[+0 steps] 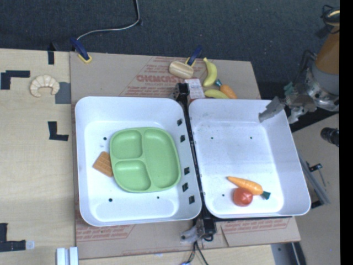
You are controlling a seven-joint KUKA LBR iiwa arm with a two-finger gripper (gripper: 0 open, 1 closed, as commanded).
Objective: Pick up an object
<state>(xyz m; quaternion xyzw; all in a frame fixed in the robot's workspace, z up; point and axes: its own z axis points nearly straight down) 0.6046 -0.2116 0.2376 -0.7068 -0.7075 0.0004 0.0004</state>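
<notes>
1. Dark carpet runs along the top of the scene, and below it a pale wooden bench [33,164] carries a cardboard sheet [149,76] that seems to serve as a base for the two bins.
2. On the sheet the left bin [91,112] and right bin [237,120] sit side by side, touching along a black clipped seam, probably so that things can be carried from one to the other.
3. At the far right corner of the right bin hangs the gripper [271,110], well apart from any item; the arm [325,65] is cut off by the frame edge.
4. Whether the jaws are wide or narrow cannot be told, since the tip is small and grey against the bin rim.
5. A green divided plate [146,159] lies in the left bin, with a tan cracker [102,163] partly tucked under its left edge.
6. Candidate objects lie in the near part of the right bin: a carrot [245,184] touching a red tomato [242,197] just below it.
7. Behind the bins, on the cardboard, a bread roll [180,69], bananas [210,73] and a small box [193,87] crowd together, partly hiding one another.
8. A croissant [44,85] lies alone on the bench at left.
</notes>
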